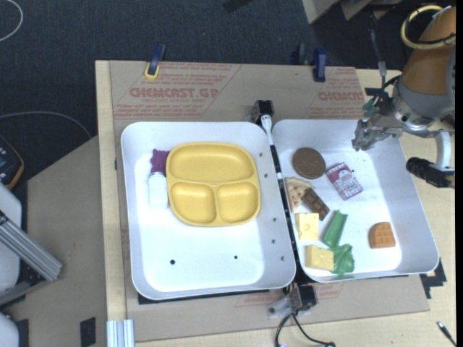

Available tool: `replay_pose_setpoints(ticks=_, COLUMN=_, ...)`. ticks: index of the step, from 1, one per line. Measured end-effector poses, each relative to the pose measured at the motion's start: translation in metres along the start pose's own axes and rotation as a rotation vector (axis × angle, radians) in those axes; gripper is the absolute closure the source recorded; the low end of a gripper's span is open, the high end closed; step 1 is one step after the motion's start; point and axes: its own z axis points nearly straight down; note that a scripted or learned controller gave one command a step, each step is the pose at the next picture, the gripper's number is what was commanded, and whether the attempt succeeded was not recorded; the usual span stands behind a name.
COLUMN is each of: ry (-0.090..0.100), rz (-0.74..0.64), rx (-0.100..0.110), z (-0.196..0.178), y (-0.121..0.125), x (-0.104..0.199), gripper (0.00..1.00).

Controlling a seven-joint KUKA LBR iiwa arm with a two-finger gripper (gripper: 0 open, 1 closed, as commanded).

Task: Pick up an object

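From where I stand, two shallow white bins sit side by side on the counter (217, 78). The left bin (145, 251) holds a yellow divided plate (213, 182). The right bin (405, 215) holds scattered toy food.

The grey arm reaches in from the right, and its pincer (367, 134) hangs over the right bin's far corner, with nothing seen between its tips. I cannot tell whether it is wide or narrow.

The nearest things to it are a small red and white packet (344, 180) and a round brown cookie (309, 163), both lying flat, apart from each other. The packet looks the likeliest target. I judge it light, boxy and fairly stiff, perhaps slick on its printed faces. Its long axis runs slantwise, from the far left toward the near right. Taking hold across its short width, on the two long edges, looks best.

Nearer the front lie a green pepper-like piece (337, 238), yellow cheese blocks (316, 257) and an orange waffle piece (381, 235).
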Motion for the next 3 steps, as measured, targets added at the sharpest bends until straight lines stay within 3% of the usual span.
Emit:
replay_pose_setpoints(ticks=1, ry=0.001, rz=0.001, rx=0.001, z=-0.054, y=0.002, x=0.0, gripper=1.0)
replay_pose_setpoints(ticks=3, ry=0.006, rz=-0.004, rx=0.012, z=-0.074, y=-0.057, x=0.096, gripper=1.0)
